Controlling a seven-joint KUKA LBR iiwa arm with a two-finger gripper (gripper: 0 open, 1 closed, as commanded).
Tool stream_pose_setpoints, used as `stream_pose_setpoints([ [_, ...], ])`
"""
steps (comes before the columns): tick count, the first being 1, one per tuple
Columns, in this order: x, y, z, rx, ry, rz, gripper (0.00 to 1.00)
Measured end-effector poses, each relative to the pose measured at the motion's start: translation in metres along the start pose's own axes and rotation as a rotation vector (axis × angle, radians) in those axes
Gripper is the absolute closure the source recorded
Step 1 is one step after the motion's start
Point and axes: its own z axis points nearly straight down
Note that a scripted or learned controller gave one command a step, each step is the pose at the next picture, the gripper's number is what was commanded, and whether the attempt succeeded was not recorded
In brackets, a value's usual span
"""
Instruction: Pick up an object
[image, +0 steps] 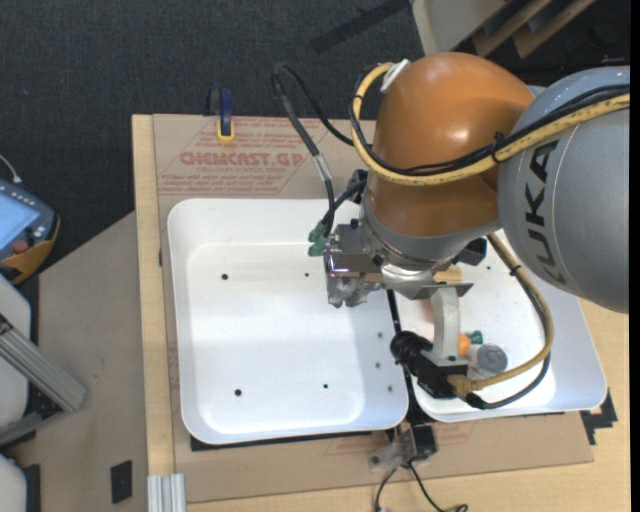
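Pincer (345, 292) sits low over the left bin (200, 330), near the divider w/ the right bin (580, 370); can't tell its state. Objs lie in the right bin: small orange piece (463, 343) touching a grey round one (490, 357). To do it well: shift right of the divider, centre over one obj, descend straight.

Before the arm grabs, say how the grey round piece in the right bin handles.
The grey round piece looks small, so probably light. Its rounded outline suggests it may roll if nudged. Pushed, it would likely bump the orange piece beside it.
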Motion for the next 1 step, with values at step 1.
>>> stream_pose_setpoints([
  [1,-0.0804,0.0020,0.0025,-0.013,0.003,0.008,1.00],
])
